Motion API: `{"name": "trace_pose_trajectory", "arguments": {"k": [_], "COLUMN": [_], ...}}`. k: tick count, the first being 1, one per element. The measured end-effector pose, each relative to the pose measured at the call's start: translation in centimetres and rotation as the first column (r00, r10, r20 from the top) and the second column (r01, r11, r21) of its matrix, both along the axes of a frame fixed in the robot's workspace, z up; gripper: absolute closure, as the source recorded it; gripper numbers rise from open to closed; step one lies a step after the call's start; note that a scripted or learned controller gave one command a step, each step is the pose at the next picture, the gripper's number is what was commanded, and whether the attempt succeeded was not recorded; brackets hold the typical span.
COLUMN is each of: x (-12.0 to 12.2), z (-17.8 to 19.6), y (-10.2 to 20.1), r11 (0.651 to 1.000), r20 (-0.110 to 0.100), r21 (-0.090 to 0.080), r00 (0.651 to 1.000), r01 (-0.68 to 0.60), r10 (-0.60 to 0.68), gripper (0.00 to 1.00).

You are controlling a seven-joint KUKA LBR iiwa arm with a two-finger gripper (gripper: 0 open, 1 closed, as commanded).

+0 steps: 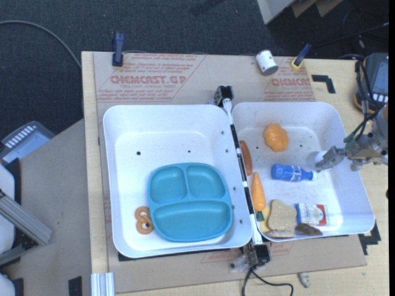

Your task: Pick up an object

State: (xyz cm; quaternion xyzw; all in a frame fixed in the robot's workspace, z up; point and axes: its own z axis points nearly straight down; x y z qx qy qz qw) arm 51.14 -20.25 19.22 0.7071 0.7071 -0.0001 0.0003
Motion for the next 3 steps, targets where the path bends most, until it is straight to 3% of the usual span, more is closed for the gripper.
{"name": "trace_pose_trajectory", "arguments": {"k": [1, 2, 3], "x": [5.7, 11.4, 15.4], "z": [-10.8, -10.7, -10.7], "y": [0.7, 5.9, 10.0], "r11": [1.000, 1.000, 1.000], "r20": [0.000, 0.001, 0.002], "r21": [0.001, 0.001, 0.000], "r00": [1.000, 1.000, 1.000], "r01": [-0.001, -0.002, -0.002], "r10": [0.001, 0.002, 0.002], "gripper": [0.00, 0.00, 0.00]}}
